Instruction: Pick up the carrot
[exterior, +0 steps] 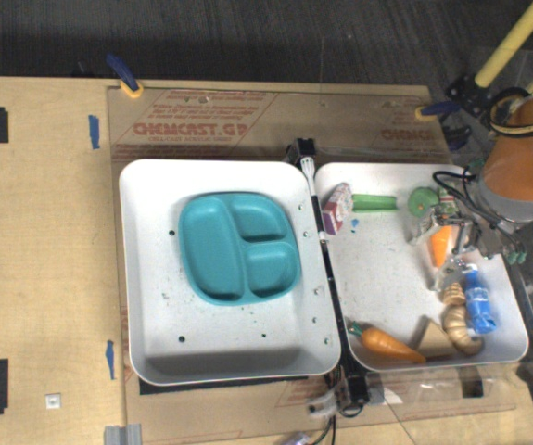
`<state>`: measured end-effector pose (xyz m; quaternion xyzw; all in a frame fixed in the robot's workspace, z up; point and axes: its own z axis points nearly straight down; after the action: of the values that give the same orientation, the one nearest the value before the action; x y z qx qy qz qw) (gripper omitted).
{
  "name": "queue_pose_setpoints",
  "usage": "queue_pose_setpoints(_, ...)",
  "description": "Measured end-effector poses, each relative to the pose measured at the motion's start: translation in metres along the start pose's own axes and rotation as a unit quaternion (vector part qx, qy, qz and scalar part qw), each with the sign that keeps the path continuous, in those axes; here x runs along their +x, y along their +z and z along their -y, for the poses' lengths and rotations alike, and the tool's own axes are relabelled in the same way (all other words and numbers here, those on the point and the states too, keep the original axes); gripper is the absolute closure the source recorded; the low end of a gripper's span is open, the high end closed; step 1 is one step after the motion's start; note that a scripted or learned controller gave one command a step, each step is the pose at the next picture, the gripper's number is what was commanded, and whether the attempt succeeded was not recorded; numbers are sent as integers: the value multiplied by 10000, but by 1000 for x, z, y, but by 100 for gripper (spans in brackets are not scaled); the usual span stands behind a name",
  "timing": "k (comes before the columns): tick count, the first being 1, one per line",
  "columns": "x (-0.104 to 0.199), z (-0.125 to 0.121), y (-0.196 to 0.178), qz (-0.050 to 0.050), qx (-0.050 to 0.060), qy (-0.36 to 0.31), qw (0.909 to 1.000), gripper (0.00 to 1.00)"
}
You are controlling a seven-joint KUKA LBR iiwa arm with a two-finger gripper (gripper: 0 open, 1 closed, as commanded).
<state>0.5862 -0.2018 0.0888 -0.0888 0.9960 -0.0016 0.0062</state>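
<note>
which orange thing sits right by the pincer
The small orange piece up beside the pincer; the carrot lies at the bin's near edge.

An orange band (522,167) is seen above the wrist, with grey housing below it. Black cables (453,185) are looped beside the dark metal tool (461,237).

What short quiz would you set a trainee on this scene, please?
1. True or false: the carrot lies in the left bin.
2. How many compartments has the teal plate? A two, B three, C five.
3. In the camera view, which corner of the right bin holds the carrot?
Key: 1 false; 2 B; 3 lower left.
</note>
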Motion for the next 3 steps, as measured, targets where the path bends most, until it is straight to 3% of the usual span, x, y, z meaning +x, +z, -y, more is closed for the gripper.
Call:
queue_pose_setpoints(1, -5, 0, -15, 65, 23, -9, 10000, 100)
queue_pose_setpoints(2, -5, 21, -1, 15, -12, -1456, 9893, 100)
queue_pose_setpoints(3, -4, 21, 1, 4, -15, -1458, 9893, 0)
